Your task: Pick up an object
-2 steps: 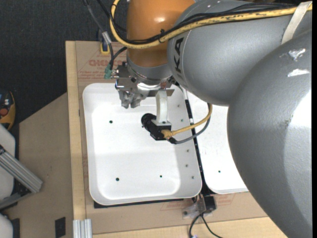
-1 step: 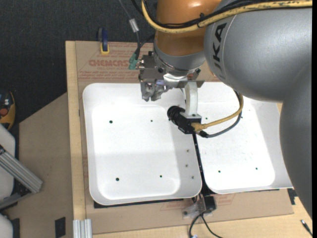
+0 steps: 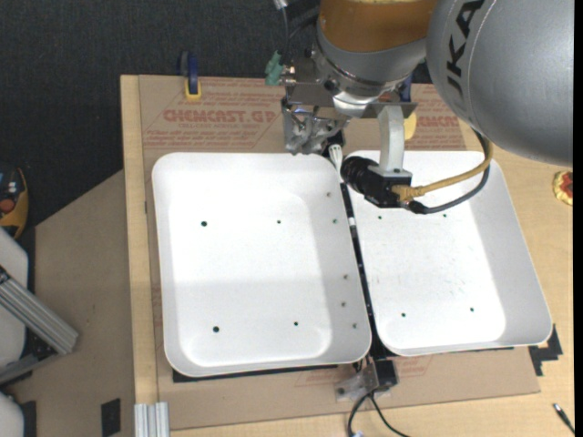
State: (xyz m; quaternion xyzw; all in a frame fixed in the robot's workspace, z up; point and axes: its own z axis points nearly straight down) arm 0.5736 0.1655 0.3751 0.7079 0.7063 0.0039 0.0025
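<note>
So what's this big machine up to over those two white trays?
A grey robot arm with an orange band reaches in from the right, meant to pick up an object. Its gripper sits at the far edge of the bench, just above the back rim of the left bin, near the seam with the right bin. I can't make out anything between its fingers, so no pick seems made so far. A blue clamp holds the board at the far edge.

"CHEMCAST GP" red print on brown board point(image 3: 219, 115); letters "KA" on grey arm point(image 3: 510, 53)
</note>
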